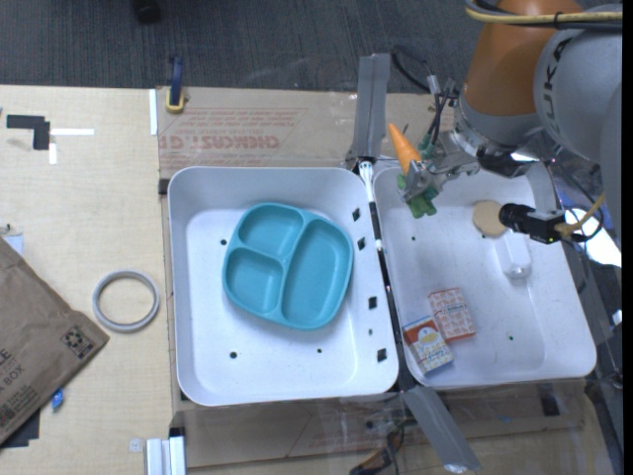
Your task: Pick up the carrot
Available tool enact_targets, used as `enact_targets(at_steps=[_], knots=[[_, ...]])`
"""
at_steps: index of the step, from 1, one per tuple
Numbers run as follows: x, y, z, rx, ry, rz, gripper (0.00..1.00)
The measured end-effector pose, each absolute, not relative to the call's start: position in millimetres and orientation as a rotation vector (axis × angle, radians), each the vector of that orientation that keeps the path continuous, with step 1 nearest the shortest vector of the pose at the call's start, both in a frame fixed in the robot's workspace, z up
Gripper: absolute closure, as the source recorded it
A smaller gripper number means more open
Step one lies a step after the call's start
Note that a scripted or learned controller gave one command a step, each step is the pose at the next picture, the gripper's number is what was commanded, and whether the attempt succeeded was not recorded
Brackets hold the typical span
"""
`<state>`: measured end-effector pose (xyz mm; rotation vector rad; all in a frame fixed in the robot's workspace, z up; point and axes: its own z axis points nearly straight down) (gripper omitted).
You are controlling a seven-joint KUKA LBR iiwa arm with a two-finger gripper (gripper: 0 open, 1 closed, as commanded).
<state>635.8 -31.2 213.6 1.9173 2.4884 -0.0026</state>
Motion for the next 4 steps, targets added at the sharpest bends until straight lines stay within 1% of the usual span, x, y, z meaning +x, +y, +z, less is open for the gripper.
enact_targets(at_steps=[1, 2, 3, 4], knots=[[659.2, -43, 248, 1.911, 2.491, -0.002, 1.0], [648.5, -26, 231, 1.769, 2.596, -0.003, 1.0], [610.4, -58, 250, 1.932, 2.478, -0.004, 1.0], [579.7, -40, 230, 2.042, 2.392, -0.005, 1.0]])
